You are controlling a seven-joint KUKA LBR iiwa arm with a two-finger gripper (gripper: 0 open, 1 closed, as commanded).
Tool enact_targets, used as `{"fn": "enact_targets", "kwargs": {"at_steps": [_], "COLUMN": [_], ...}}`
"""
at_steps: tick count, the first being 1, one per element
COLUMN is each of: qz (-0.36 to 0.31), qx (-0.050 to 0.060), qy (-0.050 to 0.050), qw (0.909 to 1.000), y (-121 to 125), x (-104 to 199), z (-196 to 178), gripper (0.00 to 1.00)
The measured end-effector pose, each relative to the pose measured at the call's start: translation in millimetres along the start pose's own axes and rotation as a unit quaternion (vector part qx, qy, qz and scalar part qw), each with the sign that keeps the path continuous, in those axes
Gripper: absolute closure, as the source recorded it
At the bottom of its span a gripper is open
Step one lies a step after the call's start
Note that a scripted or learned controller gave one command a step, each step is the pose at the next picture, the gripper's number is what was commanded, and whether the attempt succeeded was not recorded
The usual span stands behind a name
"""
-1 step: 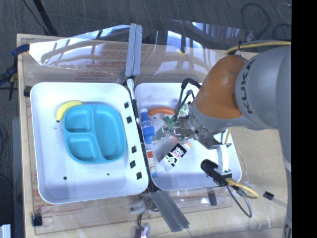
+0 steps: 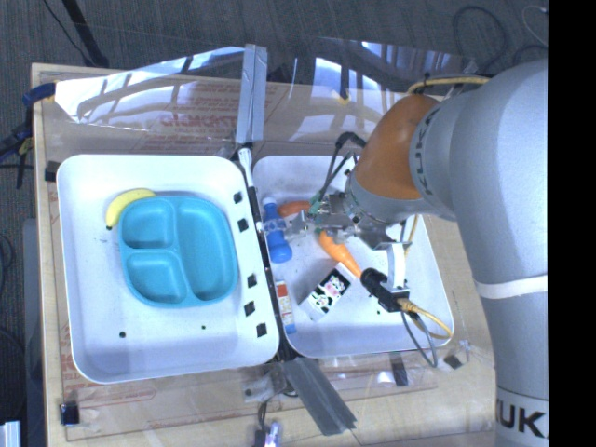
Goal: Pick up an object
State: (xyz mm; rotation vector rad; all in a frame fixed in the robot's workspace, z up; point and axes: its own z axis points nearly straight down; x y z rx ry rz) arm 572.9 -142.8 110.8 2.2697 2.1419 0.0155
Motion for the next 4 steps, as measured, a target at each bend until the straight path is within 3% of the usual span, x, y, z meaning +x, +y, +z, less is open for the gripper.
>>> {"fn": "enact_targets", "kwargs": {"at_steps": [1,2,3,4], "qz": [-0.015,-0.074,-0.077,-0.019], "qx": [0.010,0.013,0.013,0.011], "qy": [0.003,0.005,0.005,0.003], "qw": [0.9998,0.9971,0.9970,0.9998], "y": [10.2,-32.9,-32.1,25.6], "x": [-32.4,-42.8,-43.0,-67.1], "z": [18.1,19.3,9.9,-104.6], "gripper": [0.00,0.00,1.00,1.00]}}
